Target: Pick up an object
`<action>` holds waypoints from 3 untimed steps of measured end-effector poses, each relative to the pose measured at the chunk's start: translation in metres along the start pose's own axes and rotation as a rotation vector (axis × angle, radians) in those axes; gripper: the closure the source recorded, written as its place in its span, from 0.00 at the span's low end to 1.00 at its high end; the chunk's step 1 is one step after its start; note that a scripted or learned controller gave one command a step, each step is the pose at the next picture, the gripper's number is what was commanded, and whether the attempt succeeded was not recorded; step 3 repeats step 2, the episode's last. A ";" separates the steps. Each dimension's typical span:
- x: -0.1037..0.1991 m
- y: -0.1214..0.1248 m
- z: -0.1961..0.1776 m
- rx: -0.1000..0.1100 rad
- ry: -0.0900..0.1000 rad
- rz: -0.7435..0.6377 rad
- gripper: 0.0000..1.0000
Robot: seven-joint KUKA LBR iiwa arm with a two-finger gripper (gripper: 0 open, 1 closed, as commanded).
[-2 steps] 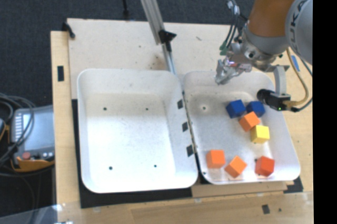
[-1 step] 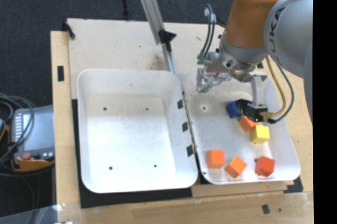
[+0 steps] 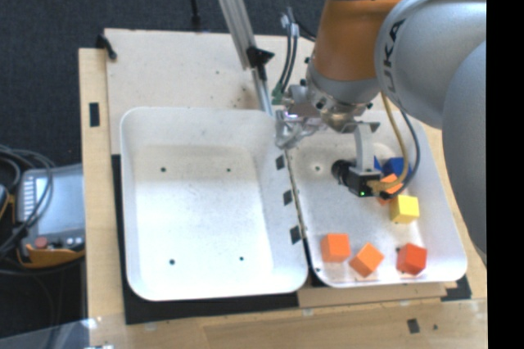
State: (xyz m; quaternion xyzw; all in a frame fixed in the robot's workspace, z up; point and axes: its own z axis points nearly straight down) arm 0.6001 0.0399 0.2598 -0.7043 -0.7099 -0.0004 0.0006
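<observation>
- Hand (image 3: 286, 129): upper centre, above the divide between the 2 bins; grip state cannot be told.
- Orange block (image 3: 335, 247): lower right, in the right bin (image 3: 323, 196).
- Judged light, rigid, non-fragile; grip across 2 opposite flat faces.

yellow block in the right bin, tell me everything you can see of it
The yellow block is a small plain cube, matte and whole. It sits flat on the white floor of the right bin, slightly turned, near the right wall. A smaller orange piece lies just behind it, perhaps touching. Nothing grips it.
</observation>
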 end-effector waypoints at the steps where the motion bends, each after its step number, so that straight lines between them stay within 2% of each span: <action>1: 0.042 -0.009 0.011 0.001 -0.002 0.002 1.00; 2: 0.040 -0.008 0.011 -0.001 -0.001 0.007 0.00; 3: 0.040 -0.008 0.011 -0.001 -0.001 0.007 0.00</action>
